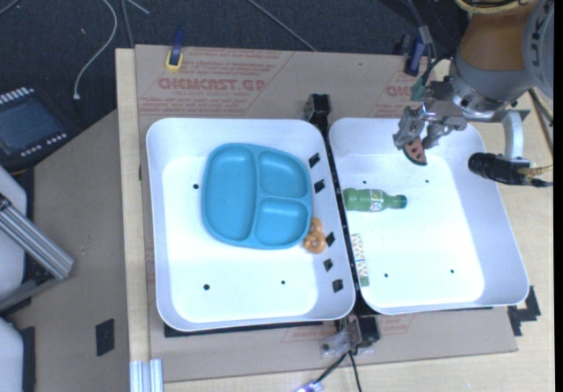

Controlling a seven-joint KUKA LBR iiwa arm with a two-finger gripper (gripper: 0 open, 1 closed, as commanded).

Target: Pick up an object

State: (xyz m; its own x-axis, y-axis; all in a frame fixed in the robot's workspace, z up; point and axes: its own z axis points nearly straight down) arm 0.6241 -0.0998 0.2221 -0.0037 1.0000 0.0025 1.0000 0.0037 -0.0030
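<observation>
- A flat printed packet (359, 259) lies at the right bin's (493, 241) near-left edge.
- A green bottle (374, 200) lies on its side further in.
- The gripper (415, 149) hovers over the far side, clamped on a small dark reddish object (414, 152).
- A blue divided plate (257, 195) occupies the left bin (176, 250).

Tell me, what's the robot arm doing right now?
Gripper above right bin, far side. Green bottle lies untouched nearer. Nothing between them.

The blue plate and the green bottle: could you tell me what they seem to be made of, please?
The blue plate looks like moulded plastic: one even colour, soft matte sheen, rounded dividers. The green bottle seems to be translucent plastic, perhaps glass, with a pale label; it is too small to be sure.
</observation>
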